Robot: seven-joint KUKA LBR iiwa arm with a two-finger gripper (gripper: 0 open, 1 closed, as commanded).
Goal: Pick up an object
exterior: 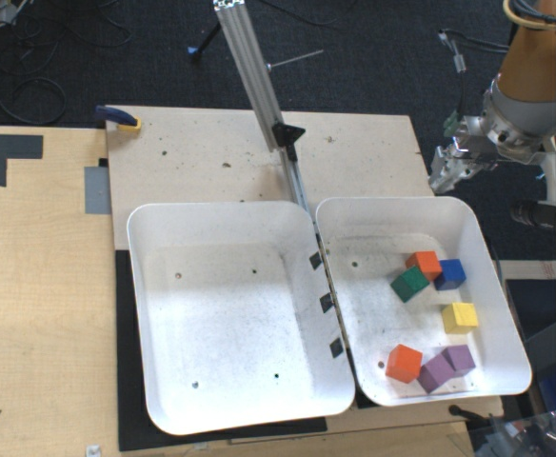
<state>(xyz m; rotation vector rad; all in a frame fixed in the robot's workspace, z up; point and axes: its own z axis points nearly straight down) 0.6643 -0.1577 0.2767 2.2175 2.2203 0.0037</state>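
Note:
The right bin [492, 255] holds several small blocks. An orange block [424, 263], a blue block [450, 273] and a green block [410, 283] cluster near its middle. A yellow block [460, 316] lies below them. At the front sit another orange block [404, 363] and two purple blocks [447, 365]. My gripper [449, 168] hangs above the bench just beyond the right bin's far right corner, apart from all the blocks. Nothing shows between its fingers.
The left bin [145, 255] stands beside the right one. A slanted metal rail [254, 74] rises from behind the bins' shared wall. A small blue and yellow clamp [118, 118] lies at the board's far left corner.

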